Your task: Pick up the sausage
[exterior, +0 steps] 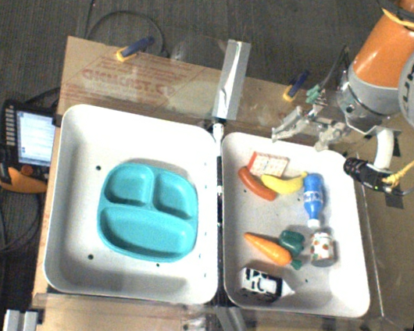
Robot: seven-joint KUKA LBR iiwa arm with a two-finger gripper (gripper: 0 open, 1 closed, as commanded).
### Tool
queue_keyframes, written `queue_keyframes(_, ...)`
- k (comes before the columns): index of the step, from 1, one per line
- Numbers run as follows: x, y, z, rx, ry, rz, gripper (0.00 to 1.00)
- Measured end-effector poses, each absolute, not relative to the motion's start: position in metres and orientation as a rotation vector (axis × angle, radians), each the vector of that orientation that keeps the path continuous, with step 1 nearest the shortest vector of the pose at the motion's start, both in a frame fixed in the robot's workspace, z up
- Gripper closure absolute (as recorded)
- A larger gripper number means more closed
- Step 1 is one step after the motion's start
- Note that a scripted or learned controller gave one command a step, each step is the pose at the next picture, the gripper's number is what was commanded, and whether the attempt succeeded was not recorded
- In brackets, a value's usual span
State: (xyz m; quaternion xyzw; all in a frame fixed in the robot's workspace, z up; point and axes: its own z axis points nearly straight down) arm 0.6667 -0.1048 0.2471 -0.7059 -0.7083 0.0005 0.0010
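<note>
The sausage (256,183) is a short red-orange piece lying in the right bin (351,293), near its far left corner. A yellow banana (283,184) touches its right end and a cracker-like square (268,164) sits just behind it. My gripper (306,131) hangs above the far rim of the right bin, up and to the right of the sausage and apart from it. Its two fingers (287,126) are spread open with nothing between them.
The right bin also holds a blue bottle (312,197), a carrot (267,248), a green item (291,240), a small round white piece (322,247) and a black-and-white box (261,283). A teal divided plate (148,211) lies in the left bin (83,147).
</note>
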Motion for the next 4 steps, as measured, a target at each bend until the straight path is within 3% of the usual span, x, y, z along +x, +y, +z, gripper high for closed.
queue_keyframes(1, 0.616, -0.112, 0.094, -2.117, -2.321, 0.000, 0.00)
queue_keyframes(2, 0.615, -0.113, 0.103, -2.118, -2.318, 0.000, 1.00)
queue_keyframes(3, 0.602, -0.036, 0.184, -1.709, -2.635, -0.001, 1.00)
queue_keyframes(4, 0.602, -0.037, 0.183, -1.710, -2.635, -0.001, 0.00)
